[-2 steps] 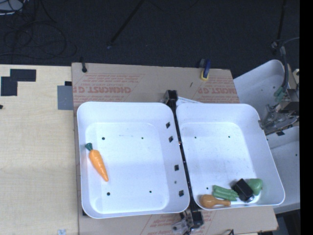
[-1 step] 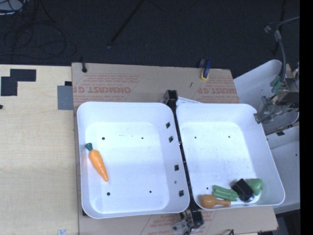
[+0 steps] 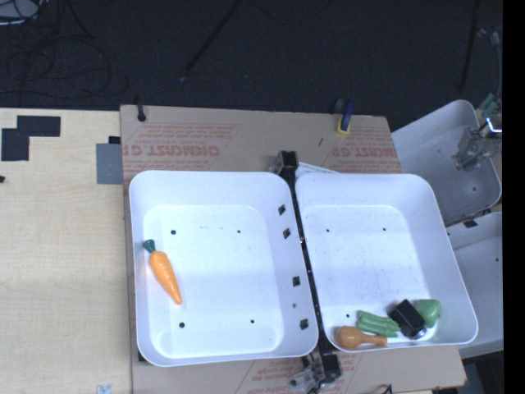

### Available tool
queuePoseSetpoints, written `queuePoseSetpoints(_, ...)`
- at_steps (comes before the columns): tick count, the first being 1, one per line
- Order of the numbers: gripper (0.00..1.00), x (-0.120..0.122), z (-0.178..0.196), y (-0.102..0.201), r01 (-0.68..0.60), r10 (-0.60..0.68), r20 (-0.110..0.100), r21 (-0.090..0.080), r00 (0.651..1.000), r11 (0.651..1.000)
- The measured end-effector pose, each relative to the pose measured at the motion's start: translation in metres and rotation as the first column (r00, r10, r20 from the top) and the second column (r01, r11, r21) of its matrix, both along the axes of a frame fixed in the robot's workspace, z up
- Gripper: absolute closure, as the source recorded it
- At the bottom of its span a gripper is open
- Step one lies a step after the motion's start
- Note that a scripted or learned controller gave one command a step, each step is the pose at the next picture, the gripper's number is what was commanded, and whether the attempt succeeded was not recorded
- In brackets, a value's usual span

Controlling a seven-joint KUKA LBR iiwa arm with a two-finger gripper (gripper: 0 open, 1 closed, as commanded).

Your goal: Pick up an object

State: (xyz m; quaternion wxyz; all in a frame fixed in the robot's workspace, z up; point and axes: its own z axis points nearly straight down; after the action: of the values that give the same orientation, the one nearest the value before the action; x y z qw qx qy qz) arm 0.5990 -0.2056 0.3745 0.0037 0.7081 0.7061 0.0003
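Orange toy carrot (image 3: 166, 276) with a green top is seen lying in the left bin (image 3: 209, 189), near its left wall. Clustered in the near right corner of the right bin (image 3: 369, 189) are a green pod (image 3: 376, 323), a tan gourd-shaped piece (image 3: 358, 337), a black block (image 3: 408, 318) and a green piece (image 3: 428, 309). Whether the hand is apart or together cannot be told.

I count two white bins (image 3: 209, 189) on my worktop (image 3: 57, 245). One toy carrot (image 3: 165, 274) lies in the left bin. The right bin holds four items: one tan gourd (image 3: 359, 337), one green pod (image 3: 377, 324), one black block (image 3: 408, 318), one green piece (image 3: 428, 309).
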Motion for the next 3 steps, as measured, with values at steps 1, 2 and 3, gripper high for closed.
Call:
queuePoseSetpoints(1, 1.00, -0.041, -0.023, -0.008, -0.001, 0.001, -0.011, 0.005, 1.000, 1.000)
queuePoseSetpoints(2, 1.00, -0.070, 0.025, 0.062, -0.008, 0.008, -0.005, 0.006, 1.000, 1.000)
queuePoseSetpoints(3, 1.00, -0.097, -0.035, 0.050, -0.001, 0.001, -0.013, 0.006, 1.000, 1.000)
